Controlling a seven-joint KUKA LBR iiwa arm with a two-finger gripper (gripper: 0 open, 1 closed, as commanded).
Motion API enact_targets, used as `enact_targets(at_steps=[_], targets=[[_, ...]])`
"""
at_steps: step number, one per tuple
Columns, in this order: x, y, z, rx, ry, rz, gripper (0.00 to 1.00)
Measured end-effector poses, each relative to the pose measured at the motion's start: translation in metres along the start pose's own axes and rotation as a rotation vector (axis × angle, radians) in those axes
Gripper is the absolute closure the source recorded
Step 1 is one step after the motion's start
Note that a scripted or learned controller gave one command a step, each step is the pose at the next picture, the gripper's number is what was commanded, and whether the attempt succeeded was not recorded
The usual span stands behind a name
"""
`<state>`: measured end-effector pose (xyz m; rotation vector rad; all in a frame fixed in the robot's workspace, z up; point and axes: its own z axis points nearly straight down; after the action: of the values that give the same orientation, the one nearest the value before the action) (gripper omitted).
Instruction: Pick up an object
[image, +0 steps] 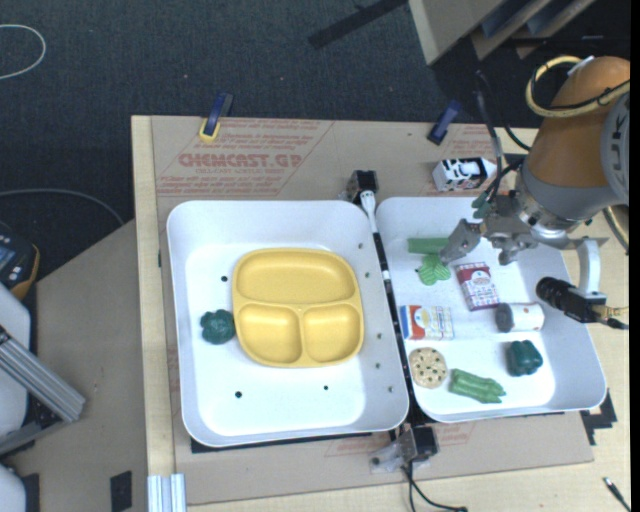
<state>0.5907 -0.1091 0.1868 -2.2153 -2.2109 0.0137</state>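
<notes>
A surface (250, 150) covered with printed cardboard is seen from above, carrying two shallow white bins side by side. In the left bin (190, 240), a small dark green toy (217, 326) is found near the left wall, just beside a yellow divided plate (297, 304) that is laid in the middle of that bin. The right bin (575, 385) is set against the left one, and several small things are scattered in it. Nearest the shared wall, a flat white packet with red and blue print (426, 322) is seen, with a speckled cookie (428, 367) just below it. Toward the front, a green pea pod (476, 386) is laid, and a dark green pepper-like toy (522, 357) is placed to its right. A light green leafy piece (432, 269) and a green strip (428, 244) are found toward the back of the bin. A red and white packet (477, 286) is laid near the middle, and a small white and grey cylinder (520, 318) is seen to its right. The end effector (492, 240) is positioned above the back of the right bin, over the red and white packet; its fingers are spread apart, and nothing is seen between them. The grey and orange arm (575, 130) is reached in from the right.
</notes>
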Motion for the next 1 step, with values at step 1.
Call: enact_targets(at_steps=[1], targets=[[0.0, 0.0031, -0.0079, -0.014, -0.002, -0.002, 0.0]])
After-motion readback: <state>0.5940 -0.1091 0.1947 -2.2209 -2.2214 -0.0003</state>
